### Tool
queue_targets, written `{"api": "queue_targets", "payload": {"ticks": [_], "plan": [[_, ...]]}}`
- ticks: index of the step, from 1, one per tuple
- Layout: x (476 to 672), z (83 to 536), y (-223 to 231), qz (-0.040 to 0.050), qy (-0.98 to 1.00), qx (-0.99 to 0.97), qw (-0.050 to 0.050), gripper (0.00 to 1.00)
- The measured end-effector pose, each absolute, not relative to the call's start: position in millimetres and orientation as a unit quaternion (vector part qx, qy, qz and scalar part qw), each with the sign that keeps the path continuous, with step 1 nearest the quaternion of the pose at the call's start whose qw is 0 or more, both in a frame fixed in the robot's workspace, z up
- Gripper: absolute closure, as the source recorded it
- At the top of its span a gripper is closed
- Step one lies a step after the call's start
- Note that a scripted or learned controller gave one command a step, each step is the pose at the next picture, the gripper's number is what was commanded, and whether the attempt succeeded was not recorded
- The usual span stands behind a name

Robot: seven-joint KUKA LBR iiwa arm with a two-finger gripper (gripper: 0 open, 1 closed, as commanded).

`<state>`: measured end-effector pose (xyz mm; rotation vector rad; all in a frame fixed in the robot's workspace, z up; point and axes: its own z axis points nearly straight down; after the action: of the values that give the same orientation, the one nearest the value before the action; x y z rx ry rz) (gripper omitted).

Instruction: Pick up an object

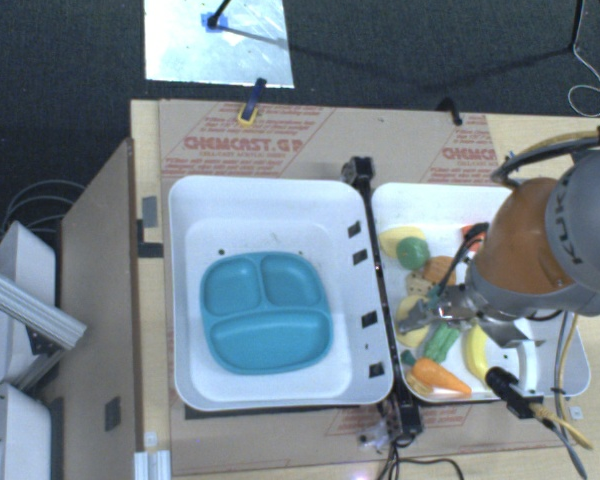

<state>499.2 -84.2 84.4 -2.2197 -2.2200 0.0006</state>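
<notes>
The tool, its jaws spread, hovers over toy food in the right bin, where the green cucumber looks light, stiff, slippery; grip its middle.

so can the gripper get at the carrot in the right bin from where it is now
Probably yes: the carrot lies uncovered near the front wall of the right bin, just below the gripper, though the green toy and banana crowd it.
</notes>
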Motion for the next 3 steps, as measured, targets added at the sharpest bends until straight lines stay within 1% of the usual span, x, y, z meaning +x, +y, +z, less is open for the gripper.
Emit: {"api": "queue_targets", "payload": {"ticks": [1, 2, 3], "plan": [[529.5, 84.8, -83.9, -0.0013, -0.708, -0.706, -0.002, 0.0], [572.9, 85.7, -154.9, -0.0007, -0.706, -0.708, -0.004, 0.0], [595.7, 85.7, -201.1, -0.0046, -0.709, -0.705, 0.008, 0.0]]}}
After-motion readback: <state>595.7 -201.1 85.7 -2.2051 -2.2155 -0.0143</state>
